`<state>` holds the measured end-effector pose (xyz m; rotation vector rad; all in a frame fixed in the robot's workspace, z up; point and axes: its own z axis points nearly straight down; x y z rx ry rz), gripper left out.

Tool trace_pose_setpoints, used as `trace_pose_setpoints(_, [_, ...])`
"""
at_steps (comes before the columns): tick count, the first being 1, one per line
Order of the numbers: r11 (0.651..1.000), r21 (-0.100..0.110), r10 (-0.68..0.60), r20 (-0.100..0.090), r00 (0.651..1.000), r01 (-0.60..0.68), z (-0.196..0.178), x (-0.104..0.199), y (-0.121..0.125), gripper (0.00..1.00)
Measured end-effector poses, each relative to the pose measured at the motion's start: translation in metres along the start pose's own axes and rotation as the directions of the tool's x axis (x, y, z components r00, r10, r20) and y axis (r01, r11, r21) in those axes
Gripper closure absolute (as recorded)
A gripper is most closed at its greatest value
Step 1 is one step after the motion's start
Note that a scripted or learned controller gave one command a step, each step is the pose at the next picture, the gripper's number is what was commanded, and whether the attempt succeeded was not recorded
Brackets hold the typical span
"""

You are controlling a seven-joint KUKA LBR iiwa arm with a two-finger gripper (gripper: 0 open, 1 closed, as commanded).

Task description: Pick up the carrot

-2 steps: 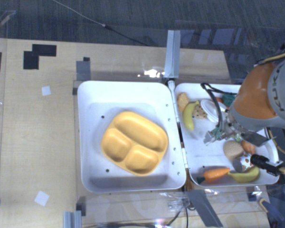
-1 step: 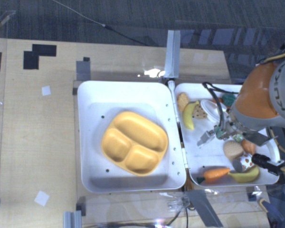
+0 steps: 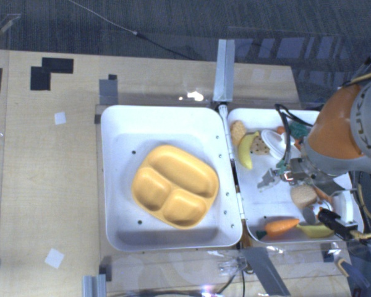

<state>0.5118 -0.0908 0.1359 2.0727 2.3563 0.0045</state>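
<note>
Two white bins stand side by side on the bench, and you should read them from the left. On the left bin (image 3: 111, 166) you see a yellow divided plate (image 3: 173, 184) with three compartments, lying in the middle. Past the metal divider (image 3: 223, 73) comes the right bin (image 3: 250, 193), where the small food items are. Near its left wall lie a banana (image 3: 244, 151) and beside it a wedge like a sandwich (image 3: 258, 144). At the front edge of this bin lies the carrot (image 3: 281, 226), orange, with its thin end pointing to the left; a yellow-green piece (image 3: 316, 230) lies just beside its thick end.

You can expect the carrot to be light and stiff, probably a smooth plastic toy, so it may slip or roll between the fingers. In my judgement the best place to take hold is across the thick middle part, with the fingers closing across its width, not along its length. The bin wall is very near, so one finger has little room on that side.

The gripper (image 3: 278, 172) hangs over the middle of the right bin, well behind the carrot. How far open it is you cannot tell from this view, and no object is seen in it
</note>
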Motion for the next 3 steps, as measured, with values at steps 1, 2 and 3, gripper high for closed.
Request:
trace_pose_setpoints(1, [1.000, 0.002, 0.030, -0.001, 1.000, -0.030, 0.027, 0.002, -0.024, 0.00])
trace_pose_setpoints(2, [0.998, -0.001, 0.070, 0.000, 0.998, -0.070, 0.016, 0.005, -0.023, 0.00])
trace_pose_setpoints(3, [0.992, 0.002, 0.125, 0.001, 0.992, -0.125, 0.030, -0.036, 0.046, 0.00])
